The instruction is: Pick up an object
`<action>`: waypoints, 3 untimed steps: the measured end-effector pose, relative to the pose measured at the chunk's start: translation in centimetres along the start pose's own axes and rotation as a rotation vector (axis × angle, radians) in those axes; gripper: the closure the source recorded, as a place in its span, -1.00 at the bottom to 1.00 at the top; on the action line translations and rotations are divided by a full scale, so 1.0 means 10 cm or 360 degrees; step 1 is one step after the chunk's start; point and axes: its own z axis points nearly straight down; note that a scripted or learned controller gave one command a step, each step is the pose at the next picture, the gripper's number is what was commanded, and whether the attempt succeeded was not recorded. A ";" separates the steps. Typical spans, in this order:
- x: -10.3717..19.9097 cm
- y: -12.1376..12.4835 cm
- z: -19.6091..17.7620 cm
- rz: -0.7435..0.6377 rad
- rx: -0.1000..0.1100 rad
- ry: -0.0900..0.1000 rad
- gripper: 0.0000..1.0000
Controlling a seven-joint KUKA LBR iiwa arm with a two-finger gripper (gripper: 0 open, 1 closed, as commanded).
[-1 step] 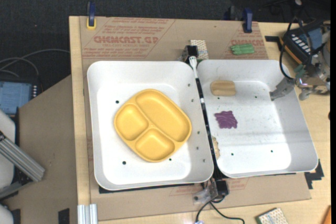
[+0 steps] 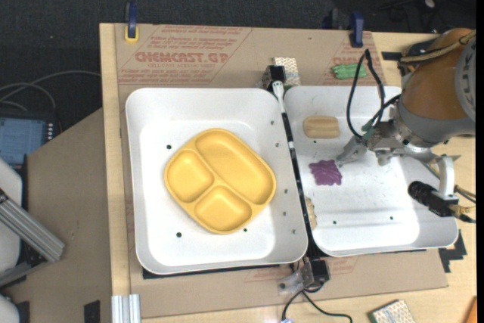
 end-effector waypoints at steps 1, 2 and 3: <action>0.50 0.36 0.42 0.0000 -0.0015 -0.0007 -1.00; 0.90 1.17 -0.70 -0.0002 -0.0044 -0.0011 -1.00; 0.41 1.10 -0.53 0.0015 -0.0014 -0.0013 -1.00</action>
